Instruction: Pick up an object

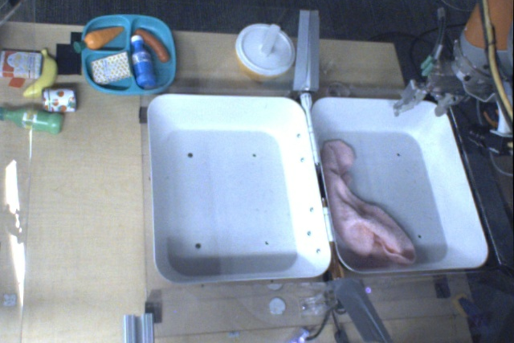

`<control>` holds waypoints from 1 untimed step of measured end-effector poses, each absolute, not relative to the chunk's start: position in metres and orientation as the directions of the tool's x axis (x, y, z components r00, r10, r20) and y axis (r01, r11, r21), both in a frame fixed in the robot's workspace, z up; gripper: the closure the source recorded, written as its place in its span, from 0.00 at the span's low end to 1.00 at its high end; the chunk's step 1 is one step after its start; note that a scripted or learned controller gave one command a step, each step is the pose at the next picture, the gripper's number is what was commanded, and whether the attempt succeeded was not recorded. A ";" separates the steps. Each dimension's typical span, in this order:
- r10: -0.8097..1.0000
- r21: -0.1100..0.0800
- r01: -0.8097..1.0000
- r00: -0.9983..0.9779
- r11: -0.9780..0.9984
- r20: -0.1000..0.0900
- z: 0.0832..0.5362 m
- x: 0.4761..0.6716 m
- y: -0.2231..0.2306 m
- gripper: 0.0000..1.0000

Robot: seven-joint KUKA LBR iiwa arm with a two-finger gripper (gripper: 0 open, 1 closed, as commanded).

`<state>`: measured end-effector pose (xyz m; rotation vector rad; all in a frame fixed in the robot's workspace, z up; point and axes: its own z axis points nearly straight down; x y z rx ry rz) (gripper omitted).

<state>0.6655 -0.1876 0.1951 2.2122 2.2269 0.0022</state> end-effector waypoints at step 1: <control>0.986 0.004 0.986 -0.166 0.166 -0.001 0.096 0.638 -0.122 0.00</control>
